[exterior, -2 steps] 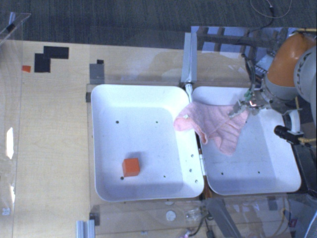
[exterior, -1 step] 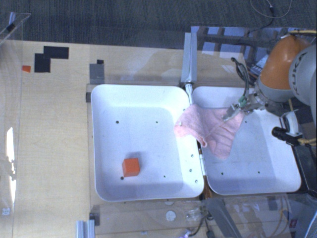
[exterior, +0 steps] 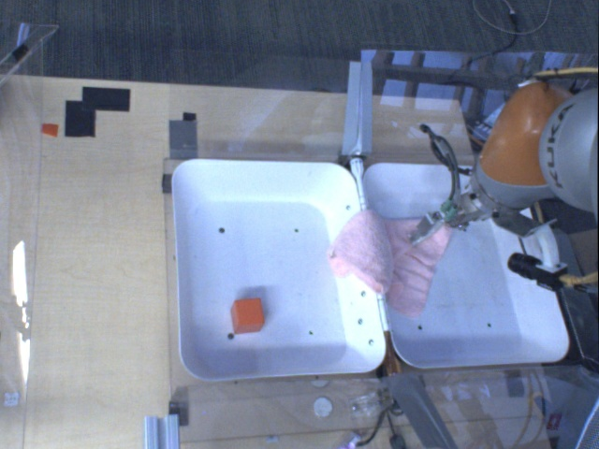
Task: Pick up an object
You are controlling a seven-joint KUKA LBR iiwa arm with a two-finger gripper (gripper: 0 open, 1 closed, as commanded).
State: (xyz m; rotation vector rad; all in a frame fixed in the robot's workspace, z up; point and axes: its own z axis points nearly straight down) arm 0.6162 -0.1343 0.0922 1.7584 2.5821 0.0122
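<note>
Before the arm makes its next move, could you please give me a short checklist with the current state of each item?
1. Hand over a target: ok, it sits at the upper right edge of the pink cloth.
2. Cloth actually gripped: cannot tell.
3. Cloth lying inside one bin: not ok, it drapes over the divider from the right bin into the left bin.
4. Orange block away from the cloth: ok, it sits apart in the left bin.
5. Cable near the wrist free of the cloth: ok.
</note>
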